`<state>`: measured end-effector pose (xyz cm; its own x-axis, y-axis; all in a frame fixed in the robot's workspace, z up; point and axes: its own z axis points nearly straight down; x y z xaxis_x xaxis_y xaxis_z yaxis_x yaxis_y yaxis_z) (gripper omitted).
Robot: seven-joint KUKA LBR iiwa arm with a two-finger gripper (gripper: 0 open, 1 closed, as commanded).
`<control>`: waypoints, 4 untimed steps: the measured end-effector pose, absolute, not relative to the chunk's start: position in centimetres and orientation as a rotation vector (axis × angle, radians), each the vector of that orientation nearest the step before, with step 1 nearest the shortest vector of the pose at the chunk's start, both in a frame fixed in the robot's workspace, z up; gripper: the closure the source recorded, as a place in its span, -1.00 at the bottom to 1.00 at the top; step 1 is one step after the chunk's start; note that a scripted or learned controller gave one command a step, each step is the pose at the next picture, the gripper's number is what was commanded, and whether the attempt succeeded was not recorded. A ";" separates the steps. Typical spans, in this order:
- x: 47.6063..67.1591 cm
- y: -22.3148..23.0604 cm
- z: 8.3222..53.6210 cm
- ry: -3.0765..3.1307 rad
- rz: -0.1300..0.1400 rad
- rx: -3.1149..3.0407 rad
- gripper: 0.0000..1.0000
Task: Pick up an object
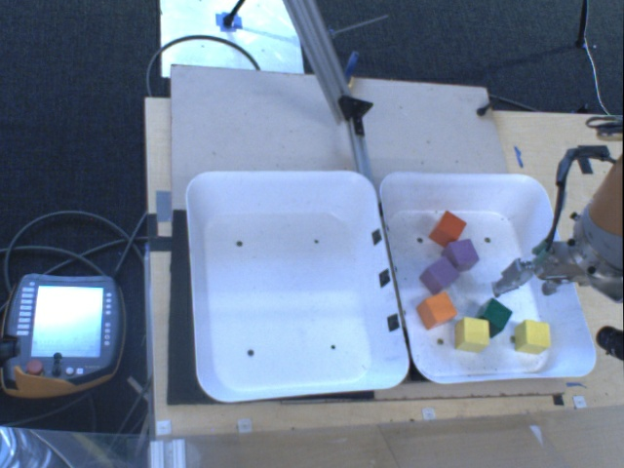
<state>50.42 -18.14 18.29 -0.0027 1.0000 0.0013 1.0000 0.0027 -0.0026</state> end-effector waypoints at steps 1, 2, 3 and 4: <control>50.3 -18.4 12.1 -2.221 0.002 -2.218 -1.00; 50.4 -18.4 8.9 -2.223 -0.001 -2.219 -1.00; 50.5 -18.4 10.1 -2.229 -0.003 -2.218 1.00; 50.9 -17.6 15.9 -2.233 -0.006 -2.220 1.00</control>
